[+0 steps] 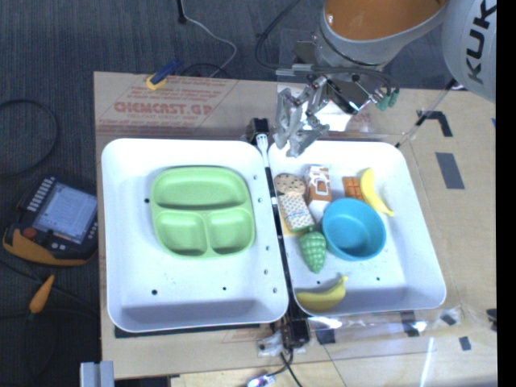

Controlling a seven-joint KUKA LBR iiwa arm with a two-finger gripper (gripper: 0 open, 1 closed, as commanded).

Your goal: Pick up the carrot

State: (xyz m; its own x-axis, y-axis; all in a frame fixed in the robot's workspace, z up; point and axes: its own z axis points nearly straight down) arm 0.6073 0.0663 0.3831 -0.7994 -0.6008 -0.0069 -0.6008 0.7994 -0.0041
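Dark grey carpet lies around the bench, and on it at the far left we see a handheld control unit (58, 220) with a lit screen. The bench top (121, 119) is a light brown board with red letters printed on it, and a small blue and yellow object (164, 73) rests at its far edge.

On the left stands the left bin (121, 289), and in its middle lies a green plate (201, 210) with three compartments.

The right bin (415, 256) touches the left one along the middle seam. Near this seam we see a round cracker (288, 185), a patterned block (296, 210) just near of it, then a green bumpy fruit (314, 250), and a banana (321, 294) against the near wall. A small printed box (318, 182) stands right of the cracker. A blue bowl (355, 228) sits upright in the middle of the bin.

The carrot (352, 187), as we take it, is the short orange piece just far of the bowl, between the box and a second banana (376, 192).

The gripper (294, 131) hangs over the far rim of the right bin, close to the seam, left and far of the carrot and apart from it. We cannot tell if it is open or closed. The arm (379, 6), orange and grey, comes in from the far right.
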